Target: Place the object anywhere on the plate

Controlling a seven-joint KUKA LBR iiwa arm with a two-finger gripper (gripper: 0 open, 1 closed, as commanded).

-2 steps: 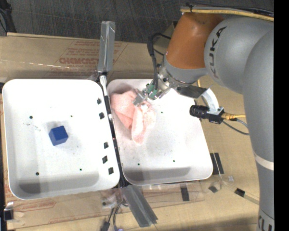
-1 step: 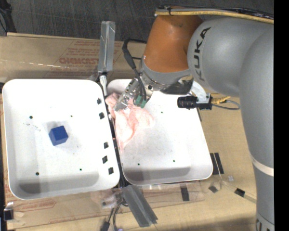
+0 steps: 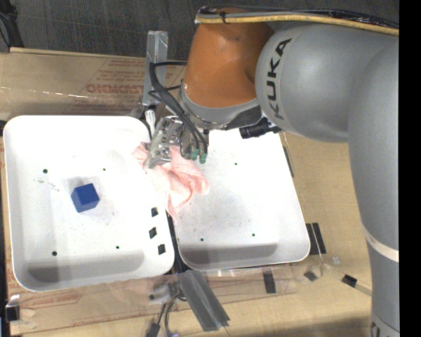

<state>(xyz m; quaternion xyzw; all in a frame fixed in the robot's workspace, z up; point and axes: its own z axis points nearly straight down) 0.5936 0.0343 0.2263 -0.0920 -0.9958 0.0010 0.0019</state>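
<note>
A crumpled pink object (image 3: 187,181) lies across the seam between the two bins, partly on the left bin's right rim and partly in the right bin (image 3: 266,209). My gripper (image 3: 177,149) hangs directly over its upper end, and the gripper body hides where the two meet. A small blue cube (image 3: 85,196) rests on the floor of the left bin (image 3: 28,160), well to the left of the gripper.
The big grey arm with its orange band (image 3: 221,62) covers the back of the right bin. Cardboard (image 3: 70,76) lines the bench behind the bins. Black clips (image 3: 156,232) sit on the rim between the bins.
</note>
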